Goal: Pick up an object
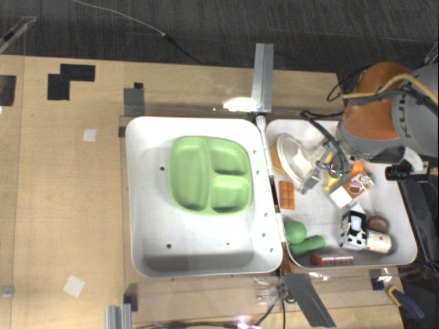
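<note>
I cannot tell the gripper state; clutter at 3 o'clock, near the bowl, risks a deflected grasp.

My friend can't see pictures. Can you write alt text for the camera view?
A grey and orange robot arm reaches from the right into the right bin, its gripper above small toys. The left bin holds a green divided plate.

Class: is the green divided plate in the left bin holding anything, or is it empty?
Empty. The green divided plate lies flat in the left bin, and all its compartments show bare green.
</note>
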Tool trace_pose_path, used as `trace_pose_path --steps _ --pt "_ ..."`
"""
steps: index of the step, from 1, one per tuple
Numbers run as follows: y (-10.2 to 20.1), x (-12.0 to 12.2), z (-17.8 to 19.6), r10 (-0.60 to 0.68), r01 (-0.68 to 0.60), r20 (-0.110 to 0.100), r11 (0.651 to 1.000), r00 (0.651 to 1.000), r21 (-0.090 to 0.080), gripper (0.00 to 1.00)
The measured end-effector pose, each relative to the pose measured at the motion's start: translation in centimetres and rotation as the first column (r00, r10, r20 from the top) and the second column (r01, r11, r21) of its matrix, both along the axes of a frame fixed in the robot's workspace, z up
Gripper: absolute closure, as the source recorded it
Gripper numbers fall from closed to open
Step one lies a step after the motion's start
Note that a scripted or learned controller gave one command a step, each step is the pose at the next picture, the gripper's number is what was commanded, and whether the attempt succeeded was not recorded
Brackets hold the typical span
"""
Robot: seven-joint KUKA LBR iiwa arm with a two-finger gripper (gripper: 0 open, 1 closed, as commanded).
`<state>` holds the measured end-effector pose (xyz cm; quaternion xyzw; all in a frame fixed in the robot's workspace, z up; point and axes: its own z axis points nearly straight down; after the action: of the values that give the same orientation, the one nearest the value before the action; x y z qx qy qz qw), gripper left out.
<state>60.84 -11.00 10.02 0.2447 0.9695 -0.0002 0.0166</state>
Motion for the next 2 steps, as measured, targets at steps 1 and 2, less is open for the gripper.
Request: trace_pose_path --steps 1,2 --pt "0.27 -0.16 0.00 -0.044 0.044 0.001 0.999 0.999 0.002 0.00" --pt "0.41 -0.32 -0.01 -0.071 0.071 0.003 0.997 0.997 0.003 0.00"
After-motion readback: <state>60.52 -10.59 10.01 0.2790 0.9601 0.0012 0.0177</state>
